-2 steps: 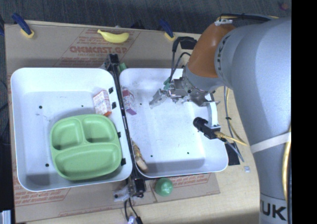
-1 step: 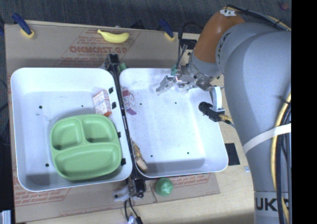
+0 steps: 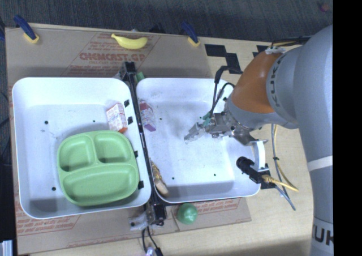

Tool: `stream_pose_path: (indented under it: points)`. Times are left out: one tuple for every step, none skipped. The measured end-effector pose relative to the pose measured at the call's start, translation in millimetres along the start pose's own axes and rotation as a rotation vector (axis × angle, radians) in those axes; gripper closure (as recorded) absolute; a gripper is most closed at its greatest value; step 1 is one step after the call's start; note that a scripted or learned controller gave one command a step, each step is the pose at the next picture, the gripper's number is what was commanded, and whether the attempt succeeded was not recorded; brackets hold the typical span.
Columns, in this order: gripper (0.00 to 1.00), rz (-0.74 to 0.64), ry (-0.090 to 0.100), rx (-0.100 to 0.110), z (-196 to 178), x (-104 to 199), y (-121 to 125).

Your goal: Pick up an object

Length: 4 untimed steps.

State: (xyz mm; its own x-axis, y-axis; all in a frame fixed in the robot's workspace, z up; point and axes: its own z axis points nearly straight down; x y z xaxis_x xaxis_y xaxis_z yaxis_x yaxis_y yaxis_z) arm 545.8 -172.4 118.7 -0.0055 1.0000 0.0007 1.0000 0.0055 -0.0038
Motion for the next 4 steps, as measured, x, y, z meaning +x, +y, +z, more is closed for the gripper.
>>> stream_pose_path:
  points:
    - [0.0,-0.002,0.001,0.001,1.5,29.3,-69.9]
    - [0.0,0.0,0.0,-0.002,27.3,-1.9,-1.4]
    - [1.0,-0.003,0.001,-0.001,17.1,-1.6,-1.2]
    - [1.0,0.002,-0.002,-0.005,-94.2,-9.2,-42.7]
